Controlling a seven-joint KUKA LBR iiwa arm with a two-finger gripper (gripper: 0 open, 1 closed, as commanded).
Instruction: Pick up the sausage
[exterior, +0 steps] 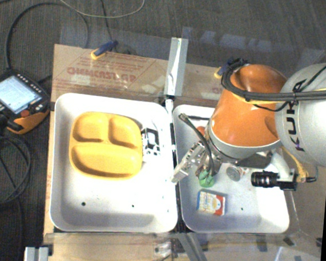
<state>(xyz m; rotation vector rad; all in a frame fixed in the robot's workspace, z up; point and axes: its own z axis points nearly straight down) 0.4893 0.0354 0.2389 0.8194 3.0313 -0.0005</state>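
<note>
My gripper (pixel 191 165) hangs low over the left part of the right bin (pixel 257 222), under the orange band of the arm (pixel 251 107). A small green object (pixel 206 179) lies in the bin just right of the gripper's tip, touching or nearly touching it. A sliver of something reddish (pixel 200 129) peeks out from under the wrist at the bin's back left; I cannot tell what it is. The wrist hides much of the bin's back half.
A small white and red box (pixel 211 203) lies in the right bin in front of the gripper. The left bin (pixel 109 208) holds a yellow divided plate (pixel 107 144) and a small black and white item (pixel 151 142). A pendant (pixel 14 98) sits far left.
</note>
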